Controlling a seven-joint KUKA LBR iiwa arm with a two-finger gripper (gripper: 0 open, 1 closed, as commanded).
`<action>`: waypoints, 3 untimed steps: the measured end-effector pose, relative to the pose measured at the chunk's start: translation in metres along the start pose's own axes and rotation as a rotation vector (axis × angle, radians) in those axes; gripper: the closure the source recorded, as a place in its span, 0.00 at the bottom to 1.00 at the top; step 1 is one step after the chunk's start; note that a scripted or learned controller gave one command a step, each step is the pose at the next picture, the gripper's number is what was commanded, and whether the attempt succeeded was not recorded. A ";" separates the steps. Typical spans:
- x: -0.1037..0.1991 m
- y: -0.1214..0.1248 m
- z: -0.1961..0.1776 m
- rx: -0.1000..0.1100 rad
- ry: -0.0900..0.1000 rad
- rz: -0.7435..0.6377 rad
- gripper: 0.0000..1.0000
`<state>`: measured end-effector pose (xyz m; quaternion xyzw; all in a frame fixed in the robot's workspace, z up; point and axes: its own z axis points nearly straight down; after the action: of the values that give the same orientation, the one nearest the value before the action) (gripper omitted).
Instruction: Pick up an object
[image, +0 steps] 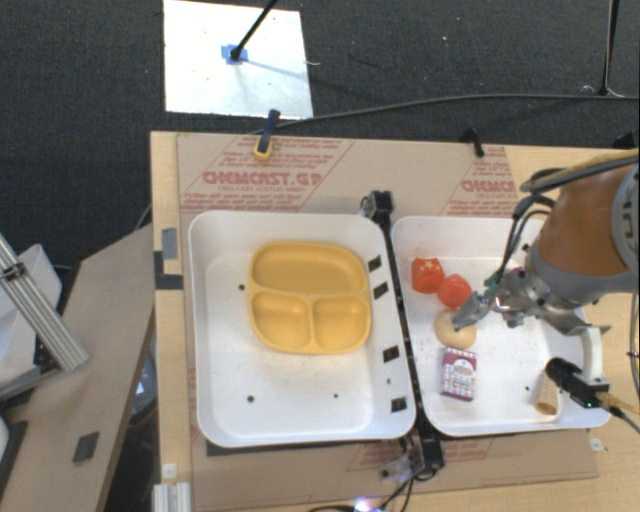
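One beige ball (455, 331) beneath gripper (466, 320)

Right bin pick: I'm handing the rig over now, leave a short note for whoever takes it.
Hand: low in the right bin, at the beige round object; whether it grips anything can't be told.
Right bin also holds an orange block, a red ball, a small printed box and a tan piece near the front corner.
Left bin: yellow divided tray.
Done: nothing visibly lifted.
Left: confirm a grasp and lift one object.
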<state>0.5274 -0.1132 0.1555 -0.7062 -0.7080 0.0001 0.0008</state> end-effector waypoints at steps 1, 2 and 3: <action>-0.010 -0.001 0.051 0.001 0.000 0.002 0.00; -0.010 -0.001 0.072 -0.001 0.000 0.001 0.00; -0.010 0.000 0.060 -0.004 -0.001 0.001 1.00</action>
<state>0.5274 -0.1232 0.0952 -0.7064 -0.7078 -0.0009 -0.0008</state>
